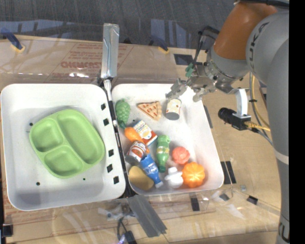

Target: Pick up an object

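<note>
While my two-finger gripper (184,91) hangs spread, gripping nothing, over the right white bin's (216,159) far edge, a small tan jar (173,108) sits just beside it.

Both bins (15,136) are plain white. Left one has a lime green divided plate (66,142). Right one's a mix: orange pumpkin (193,174), green bottle (162,152), blue bottle (151,170), tan pizza slice (150,109) with red dots, dark green veggie (123,111).
</note>
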You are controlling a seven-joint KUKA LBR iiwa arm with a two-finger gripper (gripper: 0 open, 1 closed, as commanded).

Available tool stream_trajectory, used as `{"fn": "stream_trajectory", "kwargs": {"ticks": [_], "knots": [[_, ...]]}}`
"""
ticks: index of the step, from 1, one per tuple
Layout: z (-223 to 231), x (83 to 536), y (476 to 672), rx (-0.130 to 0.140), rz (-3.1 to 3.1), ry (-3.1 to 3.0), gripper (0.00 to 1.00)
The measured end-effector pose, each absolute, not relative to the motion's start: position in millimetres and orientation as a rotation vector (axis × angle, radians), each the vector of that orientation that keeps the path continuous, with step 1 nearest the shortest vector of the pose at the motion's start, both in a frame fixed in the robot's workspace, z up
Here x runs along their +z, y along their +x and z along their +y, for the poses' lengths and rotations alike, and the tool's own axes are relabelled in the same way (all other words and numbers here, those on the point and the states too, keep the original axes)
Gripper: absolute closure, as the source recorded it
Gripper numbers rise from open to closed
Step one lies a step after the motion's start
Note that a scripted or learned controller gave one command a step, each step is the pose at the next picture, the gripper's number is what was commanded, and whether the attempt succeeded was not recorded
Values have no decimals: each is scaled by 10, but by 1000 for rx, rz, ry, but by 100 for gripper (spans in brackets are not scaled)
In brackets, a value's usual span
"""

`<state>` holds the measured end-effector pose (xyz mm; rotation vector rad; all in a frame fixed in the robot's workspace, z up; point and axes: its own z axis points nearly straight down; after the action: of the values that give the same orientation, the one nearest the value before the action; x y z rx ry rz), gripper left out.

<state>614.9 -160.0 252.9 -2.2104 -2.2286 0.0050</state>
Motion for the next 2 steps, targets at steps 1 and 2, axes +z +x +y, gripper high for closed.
{"fn": "stream_trajectory", "kwargs": {"ticks": [1, 2], "knots": [[-1354, 1124, 6215, 8, -2289, -2143, 0], [-1016, 980, 5842, -6, -2284, -2172, 0]]}}
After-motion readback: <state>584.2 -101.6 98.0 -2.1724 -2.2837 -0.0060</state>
